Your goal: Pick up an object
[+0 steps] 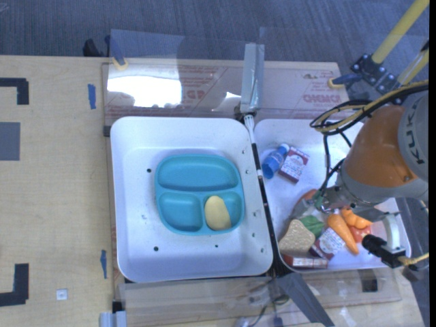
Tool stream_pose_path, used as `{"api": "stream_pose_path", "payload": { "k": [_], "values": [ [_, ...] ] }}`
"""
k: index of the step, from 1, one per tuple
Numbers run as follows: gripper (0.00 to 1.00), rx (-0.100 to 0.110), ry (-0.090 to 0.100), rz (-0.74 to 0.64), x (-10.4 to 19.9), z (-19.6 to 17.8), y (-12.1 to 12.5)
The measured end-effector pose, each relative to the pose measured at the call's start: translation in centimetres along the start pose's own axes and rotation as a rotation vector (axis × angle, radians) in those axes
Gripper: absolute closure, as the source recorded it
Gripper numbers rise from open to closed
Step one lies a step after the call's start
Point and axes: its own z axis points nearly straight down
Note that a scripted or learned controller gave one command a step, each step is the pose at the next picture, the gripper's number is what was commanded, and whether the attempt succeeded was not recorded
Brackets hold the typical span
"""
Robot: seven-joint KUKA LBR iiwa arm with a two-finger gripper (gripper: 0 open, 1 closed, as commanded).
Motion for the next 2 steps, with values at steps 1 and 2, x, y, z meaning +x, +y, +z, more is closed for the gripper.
{"api": "stream_pose_path", "payload": {
  "k": [1, 2],
  "values": [
    [1.0, -0.008, -0.003, 0.003, -0.1, -1.1, 0.2],
    [1.0, 0.001, -0.002, 0.119, -1.2, 0.1, 8.8]
  ]
}}
